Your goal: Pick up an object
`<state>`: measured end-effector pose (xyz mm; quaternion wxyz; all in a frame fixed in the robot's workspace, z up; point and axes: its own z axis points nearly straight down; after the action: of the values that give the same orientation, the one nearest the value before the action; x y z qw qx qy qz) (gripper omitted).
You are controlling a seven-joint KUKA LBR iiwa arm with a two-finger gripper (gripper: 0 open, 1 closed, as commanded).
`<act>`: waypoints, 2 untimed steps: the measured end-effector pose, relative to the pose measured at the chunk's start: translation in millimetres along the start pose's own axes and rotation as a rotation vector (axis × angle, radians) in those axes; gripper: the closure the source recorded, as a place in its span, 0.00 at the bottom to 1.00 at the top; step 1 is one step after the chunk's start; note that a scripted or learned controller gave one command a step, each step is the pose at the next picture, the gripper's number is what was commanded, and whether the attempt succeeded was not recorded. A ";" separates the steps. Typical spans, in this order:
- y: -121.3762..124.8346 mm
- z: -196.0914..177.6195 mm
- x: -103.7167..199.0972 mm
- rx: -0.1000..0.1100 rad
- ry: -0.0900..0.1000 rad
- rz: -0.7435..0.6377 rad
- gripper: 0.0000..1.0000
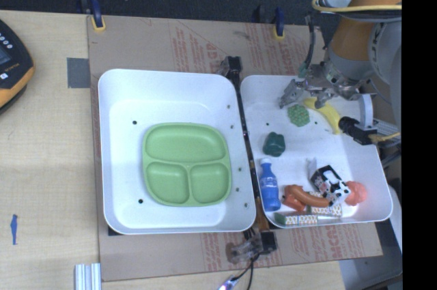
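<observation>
Item: green block (298, 115), pale green with a bumpy face, roughly square, so no clear long axis; its edges sit slightly askew to the bin walls. Location: far part of the right bin (372, 152), well apart from the heap at the near edge.

Adjacent: yellow banana (328, 116), just beside the block on its right, lying flat, long axis running from far-left to near-right across the view, gently curved.

Gripper (298, 96): directly over the block's far edge, pointing down into the bin. Whether the claw is open or closed cannot be told, nor whether it touches the block; nothing is seen held in it.

Arm (355, 36): enters from the right, orange band above the wrist, leaning in over the bin's far right corner.

Other contents, right bin: dark green lump (274, 143) near the middle; blue bottle (269, 186) lying along the left wall, cap toward the far side; orange sausage-shaped piece (304, 197), black-and-white object (328, 181) and pink-orange ball (356, 193) clustered by the near wall.

Left bin (116, 145): green divided plate (186, 164), centred, three compartments.
</observation>
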<state>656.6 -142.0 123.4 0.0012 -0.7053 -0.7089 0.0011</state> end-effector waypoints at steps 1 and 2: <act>0.2 28.9 -50.2 0.005 0.010 0.000 0.00; 0.3 -88.1 9.3 -0.003 0.000 0.000 0.00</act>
<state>657.2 -132.7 211.5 -0.0001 -0.7054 -0.7088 0.0001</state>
